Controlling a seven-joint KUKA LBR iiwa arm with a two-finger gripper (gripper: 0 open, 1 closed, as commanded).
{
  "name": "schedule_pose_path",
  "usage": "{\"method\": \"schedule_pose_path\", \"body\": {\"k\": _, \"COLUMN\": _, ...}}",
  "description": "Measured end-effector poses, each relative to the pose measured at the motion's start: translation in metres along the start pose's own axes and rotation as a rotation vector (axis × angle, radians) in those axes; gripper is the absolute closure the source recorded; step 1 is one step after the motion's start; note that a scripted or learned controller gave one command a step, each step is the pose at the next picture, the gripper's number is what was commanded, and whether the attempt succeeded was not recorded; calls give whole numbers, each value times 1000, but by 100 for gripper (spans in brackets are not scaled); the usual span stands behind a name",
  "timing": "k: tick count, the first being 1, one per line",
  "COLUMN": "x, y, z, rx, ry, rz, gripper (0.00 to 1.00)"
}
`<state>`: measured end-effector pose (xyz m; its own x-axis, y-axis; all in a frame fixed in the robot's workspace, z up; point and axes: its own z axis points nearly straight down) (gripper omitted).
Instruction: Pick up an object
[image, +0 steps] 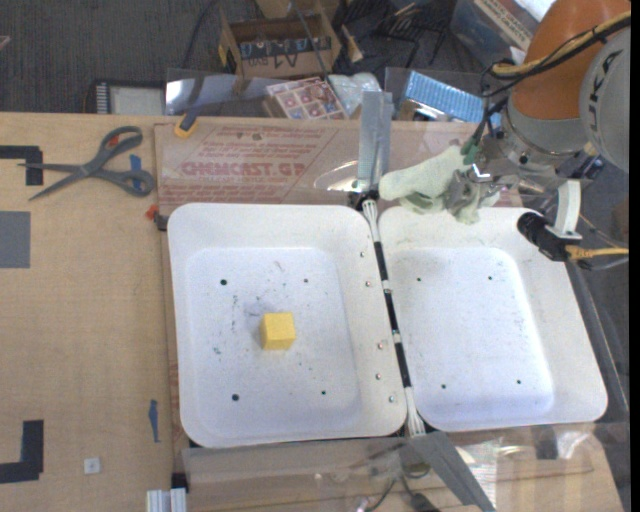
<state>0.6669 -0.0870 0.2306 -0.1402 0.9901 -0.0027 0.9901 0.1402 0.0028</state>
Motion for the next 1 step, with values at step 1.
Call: {"method": "schedule_pose_path", "body": {"k": 1, "x": -40, "y": -58, "z": 43, "rx": 4, "ry": 3, "rz": -241, "gripper": 100}}
